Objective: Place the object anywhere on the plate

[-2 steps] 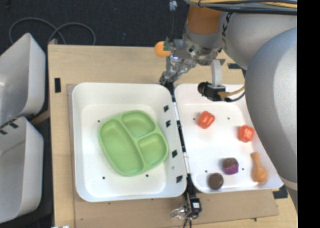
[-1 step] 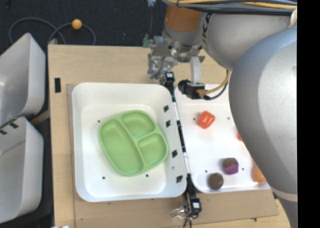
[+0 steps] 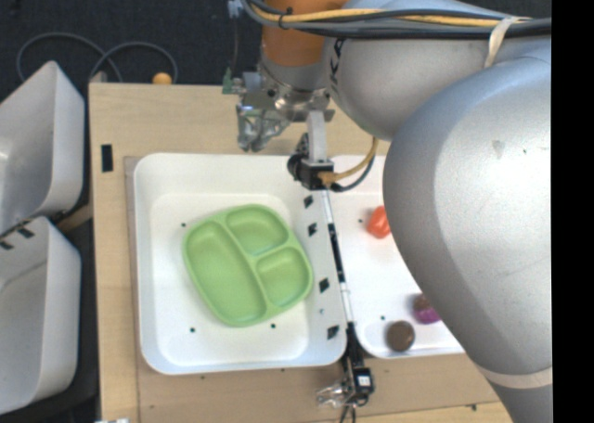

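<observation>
One green plate [image 3: 247, 264], left bin [image 3: 158, 338]; three small objects [image 3: 400, 336], right bin [image 3: 367, 259].

Two shallow white bins sit side by side on the bench: the left bin [image 3: 148, 254] and the right bin [image 3: 371, 273]. One green plate [image 3: 246, 263] lies in the left bin, and it has three compartments. Three small objects lie in the right bin: one orange object [image 3: 377, 222] near its middle, one purple object [image 3: 426, 310] and one brown round object [image 3: 400, 336] close together toward its near edge. One small orange ball [image 3: 162, 79] rests at the bench's far edge.
</observation>
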### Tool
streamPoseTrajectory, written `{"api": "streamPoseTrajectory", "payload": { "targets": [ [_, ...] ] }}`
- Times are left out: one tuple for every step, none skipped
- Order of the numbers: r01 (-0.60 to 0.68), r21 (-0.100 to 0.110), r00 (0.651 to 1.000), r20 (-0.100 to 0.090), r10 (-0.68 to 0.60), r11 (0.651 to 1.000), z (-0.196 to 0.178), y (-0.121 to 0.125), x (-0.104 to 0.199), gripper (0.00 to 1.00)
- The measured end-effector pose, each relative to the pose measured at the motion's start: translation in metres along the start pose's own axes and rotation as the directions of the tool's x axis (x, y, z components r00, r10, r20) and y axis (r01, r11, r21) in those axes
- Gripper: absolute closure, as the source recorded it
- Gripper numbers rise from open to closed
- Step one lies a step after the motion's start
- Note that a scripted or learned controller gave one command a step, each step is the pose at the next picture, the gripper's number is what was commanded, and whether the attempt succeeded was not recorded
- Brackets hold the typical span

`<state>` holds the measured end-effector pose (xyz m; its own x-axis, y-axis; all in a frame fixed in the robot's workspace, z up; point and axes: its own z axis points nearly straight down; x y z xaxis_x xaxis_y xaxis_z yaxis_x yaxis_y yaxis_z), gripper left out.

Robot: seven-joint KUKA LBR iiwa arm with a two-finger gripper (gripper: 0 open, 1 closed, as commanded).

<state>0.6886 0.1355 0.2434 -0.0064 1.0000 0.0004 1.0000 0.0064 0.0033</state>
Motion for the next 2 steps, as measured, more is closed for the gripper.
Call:
{"api": "streamPoseTrajectory", "payload": {
  "targets": [
    [0.0,0.005,1.0,0.0,0.0,1.0,0.0111,-0.0102,0.0506,1.0],
    [-0.003,0.004,1.0,0.001,0.003,1.0,0.0105,-0.0096,0.0479,0.0]
  ]
}}
